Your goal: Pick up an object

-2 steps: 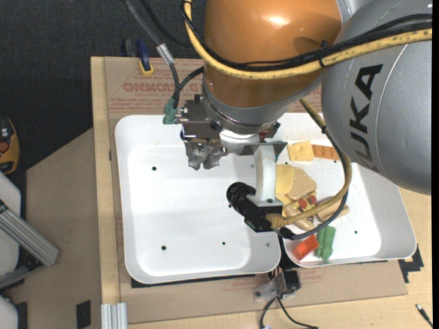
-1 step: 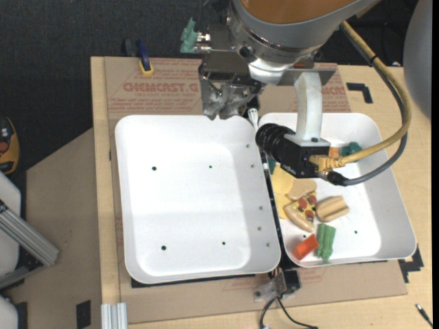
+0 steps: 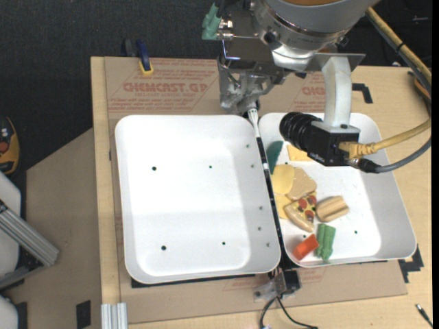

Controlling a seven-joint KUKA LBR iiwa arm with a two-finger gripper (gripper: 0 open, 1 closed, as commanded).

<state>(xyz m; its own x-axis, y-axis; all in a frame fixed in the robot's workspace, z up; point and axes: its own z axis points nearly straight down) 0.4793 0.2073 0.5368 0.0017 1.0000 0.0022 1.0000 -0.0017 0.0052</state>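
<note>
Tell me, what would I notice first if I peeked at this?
The big grey and orange robot arm looms at the top, above the right bin. Under it, a heap of toy food sits against that bin's left wall, while the left bin shows bare white floor.

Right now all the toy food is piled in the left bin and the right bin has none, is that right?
Not quite. The camera view shows the toy food piled in the right bin, along its left side; it is the left bin that has none.

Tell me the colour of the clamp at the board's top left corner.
Blue and yellow clamp, seen in the camera view.
</note>
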